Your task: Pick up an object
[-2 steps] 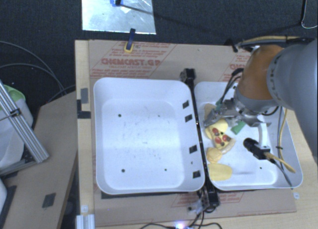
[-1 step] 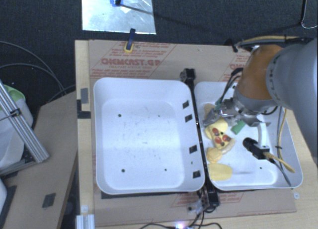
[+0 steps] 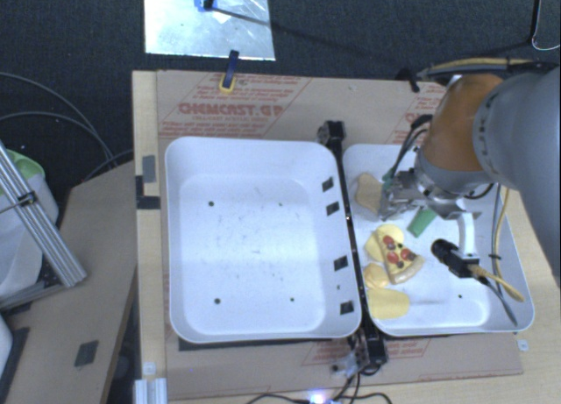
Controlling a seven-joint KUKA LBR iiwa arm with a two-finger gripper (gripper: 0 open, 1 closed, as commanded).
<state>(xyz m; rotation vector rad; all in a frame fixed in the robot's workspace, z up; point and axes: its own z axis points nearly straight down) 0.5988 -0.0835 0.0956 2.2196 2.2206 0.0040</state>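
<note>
Now the grey arm's two-finger gripper [image 3: 399,202] is hovering low over the right shallow white bin [image 3: 500,306], its grip impossible to judge, beside a green block [image 3: 421,221], with a pizza-slice toy [image 3: 396,256] lying toward the near edge.

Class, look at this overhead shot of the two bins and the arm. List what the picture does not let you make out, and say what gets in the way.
- Gripper: the wrist above it covers the fingers, so open or shut is unclear.
- Green object: partly under the wrist; its full shape is hidden.
- Beige piece: its right side runs behind the gripper.
- Right bin: its far right corner is covered by the arm.
- Arm: cut off by the right edge.
</note>
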